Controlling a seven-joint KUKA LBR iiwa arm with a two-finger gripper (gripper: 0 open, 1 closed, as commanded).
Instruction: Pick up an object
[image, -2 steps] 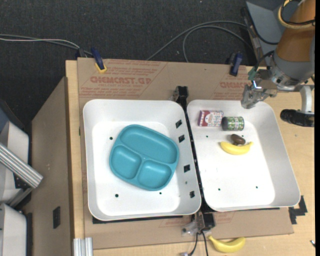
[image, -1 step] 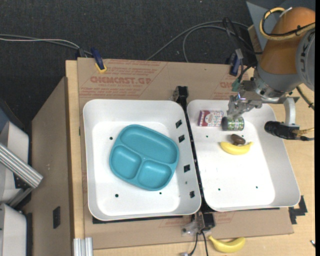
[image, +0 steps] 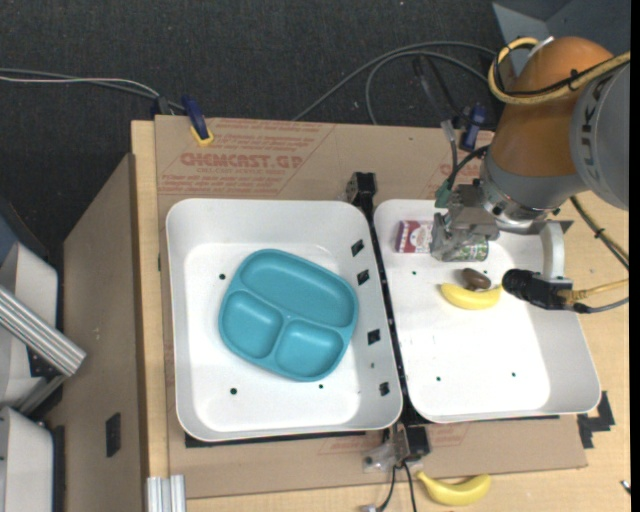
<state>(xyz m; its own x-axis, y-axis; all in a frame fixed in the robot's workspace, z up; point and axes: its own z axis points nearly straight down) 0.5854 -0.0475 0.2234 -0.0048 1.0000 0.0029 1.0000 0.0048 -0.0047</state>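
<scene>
My gripper is low over the back of the right bin, reaching in from the right. Just to its left lies a small purple and white box. A greenish, can-like thing sits right under the gripper, partly hidden by it. In front of the gripper lies a yellow banana with a small brown thing on its upper side. Whether anything is held is hidden from this view.
The left bin holds a blue divided plate. A second banana lies outside the bins at the bench's front edge. Black clips run along the wall between the two bins.
</scene>
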